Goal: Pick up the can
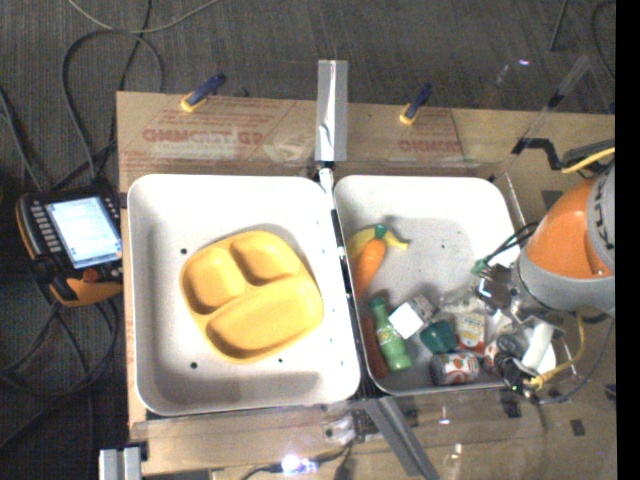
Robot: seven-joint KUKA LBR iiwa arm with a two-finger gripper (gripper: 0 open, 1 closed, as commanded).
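Can (456, 369) lies on its side at right bin's (430, 208) front edge, touching a teal block (438, 337) and green bottle (388, 340); carrot (369, 259) sits farther back. Gripper (497, 320) sits low beside it, grip state can't tell. Can label unreadable.

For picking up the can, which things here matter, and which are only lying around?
Belong to the job:
- can, lying near the front of the right bin
- pincer, low over that bin's right side

Just lying about:
- carrot
- banana
- green bottle
- white block
- yellow tray in the left bin
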